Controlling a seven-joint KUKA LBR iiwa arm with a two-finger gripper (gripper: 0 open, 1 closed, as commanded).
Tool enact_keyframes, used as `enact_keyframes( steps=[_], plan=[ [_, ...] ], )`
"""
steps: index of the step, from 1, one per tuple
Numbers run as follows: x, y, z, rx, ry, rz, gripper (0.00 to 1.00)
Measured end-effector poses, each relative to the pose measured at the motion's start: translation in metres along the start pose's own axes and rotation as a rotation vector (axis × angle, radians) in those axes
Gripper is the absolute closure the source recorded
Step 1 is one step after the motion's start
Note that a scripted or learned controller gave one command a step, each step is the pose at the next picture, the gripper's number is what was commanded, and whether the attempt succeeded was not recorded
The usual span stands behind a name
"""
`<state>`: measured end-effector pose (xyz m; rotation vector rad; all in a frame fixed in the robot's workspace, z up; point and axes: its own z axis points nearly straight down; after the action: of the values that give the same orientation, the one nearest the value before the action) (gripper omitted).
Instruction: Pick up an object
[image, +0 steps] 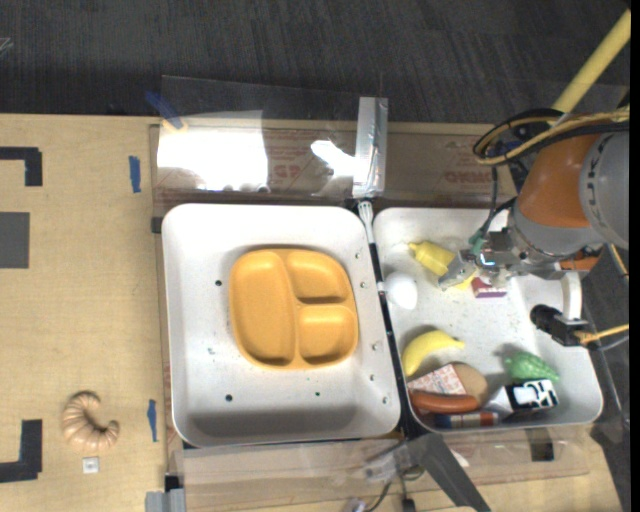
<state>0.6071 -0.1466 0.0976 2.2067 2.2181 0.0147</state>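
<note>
You'll find the yellow toy (432, 257) lying near the back of the right bin (585, 405), with the gripper (470, 268) right beside it and touching its right end; how the jaws stand you cannot tell. A white ball (402, 292) sits just left, a banana (430, 350) nearer the front, and the left bin (190, 300) carries an orange tray (293, 305).

You see a grey arm (608, 195) with a broad orange band (553, 185) above its wrist; yellow and black cables (510, 135) loop at its ten o'clock.
</note>
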Motion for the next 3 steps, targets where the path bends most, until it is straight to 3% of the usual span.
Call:
enact_keyframes(
  steps=[1, 2, 3],
  plan=[
    [-0.003, 0.002, -0.013, -0.009, -0.007, 0.001, 1.0],
    [-0.002, 0.002, -0.012, -0.006, -0.006, 0.001, 0.0],
    [-0.041, 0.019, 0.012, 0.011, 0.001, 0.005, 0.0]
  ],
)
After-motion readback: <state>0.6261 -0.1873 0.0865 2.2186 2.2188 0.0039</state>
